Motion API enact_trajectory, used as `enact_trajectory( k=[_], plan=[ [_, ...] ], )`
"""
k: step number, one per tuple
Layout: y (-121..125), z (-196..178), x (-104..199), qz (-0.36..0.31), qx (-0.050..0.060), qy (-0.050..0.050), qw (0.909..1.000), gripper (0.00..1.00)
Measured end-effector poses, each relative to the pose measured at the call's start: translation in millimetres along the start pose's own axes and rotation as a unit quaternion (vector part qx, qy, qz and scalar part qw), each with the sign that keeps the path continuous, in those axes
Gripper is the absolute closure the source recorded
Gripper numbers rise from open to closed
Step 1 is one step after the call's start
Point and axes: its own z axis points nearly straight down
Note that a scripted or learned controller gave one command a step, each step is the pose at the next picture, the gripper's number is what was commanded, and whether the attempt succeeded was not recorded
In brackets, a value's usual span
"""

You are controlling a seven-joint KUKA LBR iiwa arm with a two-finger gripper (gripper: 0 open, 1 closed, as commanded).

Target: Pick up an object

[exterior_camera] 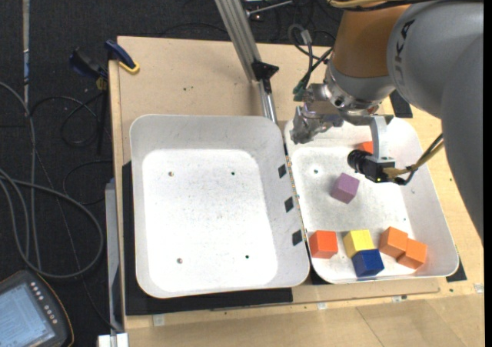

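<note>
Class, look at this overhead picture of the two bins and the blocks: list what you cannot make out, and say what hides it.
- Tool: camera view; its tip is small and dark under the wrist, so its state is unreadable.
- Small orange object: mostly covered by the white bracket and black part hanging from the arm.
- Right bin: its far rim is hidden behind the arm.
- Arm: cut off by the top and right edges.

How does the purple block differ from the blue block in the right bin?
Colour: the purple block is pale lilac; the blue block is deep blue.
Place: the purple block sits mid-bin; the blue block lies near the front rim of the right bin.
Neighbours: the purple block stands alone; the blue block touches the yellow block.
Shared: both are small cubes of similar size, lying loose in the bin.
</note>
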Motion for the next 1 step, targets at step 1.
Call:
enact_trajectory(
  k=[1],
  plan=[
    [8.8,2.8,58.1,-0.001,-0.001,0.0,1.0,1.0]
  ],
)
